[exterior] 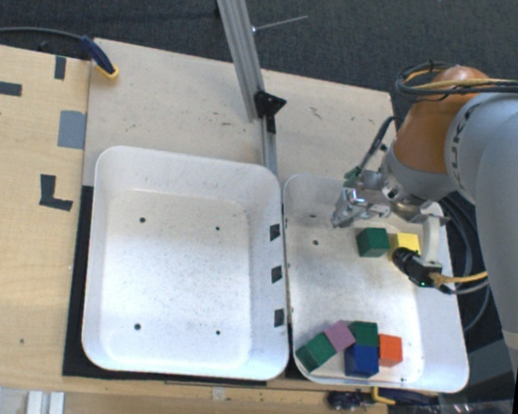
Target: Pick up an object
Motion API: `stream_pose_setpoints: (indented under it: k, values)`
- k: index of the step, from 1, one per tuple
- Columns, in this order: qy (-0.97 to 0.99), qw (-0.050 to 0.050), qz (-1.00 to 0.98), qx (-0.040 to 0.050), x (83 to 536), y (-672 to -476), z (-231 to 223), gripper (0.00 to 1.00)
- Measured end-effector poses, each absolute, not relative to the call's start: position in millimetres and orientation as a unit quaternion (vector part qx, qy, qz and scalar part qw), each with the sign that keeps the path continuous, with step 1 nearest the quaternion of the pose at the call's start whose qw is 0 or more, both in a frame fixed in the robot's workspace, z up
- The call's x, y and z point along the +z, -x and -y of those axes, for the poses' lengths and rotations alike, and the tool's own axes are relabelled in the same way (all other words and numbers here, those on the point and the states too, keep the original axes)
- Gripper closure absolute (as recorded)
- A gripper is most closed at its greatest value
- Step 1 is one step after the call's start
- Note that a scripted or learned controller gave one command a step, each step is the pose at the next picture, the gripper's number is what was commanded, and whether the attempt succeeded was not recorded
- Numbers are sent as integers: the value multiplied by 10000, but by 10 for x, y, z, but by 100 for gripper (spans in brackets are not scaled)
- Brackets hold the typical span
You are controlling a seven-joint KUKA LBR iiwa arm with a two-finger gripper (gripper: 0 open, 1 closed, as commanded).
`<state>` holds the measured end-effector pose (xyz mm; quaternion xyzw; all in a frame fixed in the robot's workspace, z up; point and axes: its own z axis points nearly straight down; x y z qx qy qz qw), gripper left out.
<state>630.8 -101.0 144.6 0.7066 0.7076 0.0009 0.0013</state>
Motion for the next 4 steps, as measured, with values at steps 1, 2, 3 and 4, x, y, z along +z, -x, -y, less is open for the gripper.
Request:
stream_pose_setpoints:
  k: [1,2,3,4]
  values:
    - [-7067,17,-7076,13,1978,-6319,1007,100]
    - [-7053,-11,-7089,-1,1983,-6263,565,100]
    - [-7048,-17,-7094,-4,1948,-6173,40,100]
    - [-7043,-16,-7099,-1,1948,-6129,-569,100]
